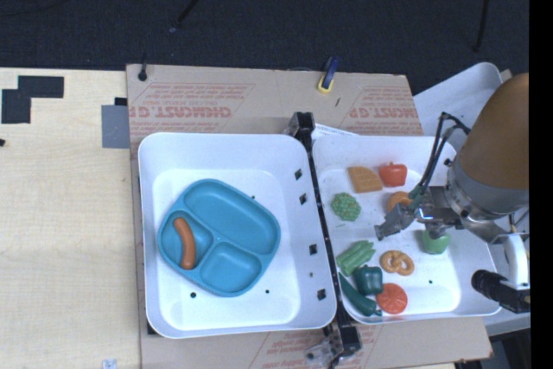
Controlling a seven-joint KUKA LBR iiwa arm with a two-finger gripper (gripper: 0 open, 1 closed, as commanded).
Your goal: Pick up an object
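The right bin (449, 294) holds several toy foods: an orange wedge (364, 179), a red pepper (393, 174), a green broccoli (346, 206), a pretzel (397, 262), a green pea pod (355, 256), a dark green pepper (368, 279) and a red tomato (391, 299). My gripper (399, 220) hangs low over the middle of this bin, reaching in from the right. It partly covers a small orange piece (397, 200) and stands just left of a green cup-like piece (435, 243). Nothing is seen held in it.
The left bin (164, 160) carries a blue divided plate (233, 229) with an orange sausage (185, 242) in its left compartment. A black divider (313, 212) runs between the bins. The arm's orange band (505, 134) looms at the right.
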